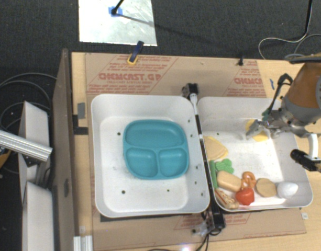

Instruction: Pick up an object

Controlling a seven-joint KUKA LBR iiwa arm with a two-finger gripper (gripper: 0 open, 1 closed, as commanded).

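The gripper point(256, 130) hangs low over the right bin's point(239, 109) far end, fingers spread apart, touching a small yellow piece point(260, 137) lying just beneath, toward the bench's near edge.

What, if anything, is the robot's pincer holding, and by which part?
It cannot be told. The pincer sits low in the right bin, right at a small yellow piece, but the view does not show that piece between its tips.
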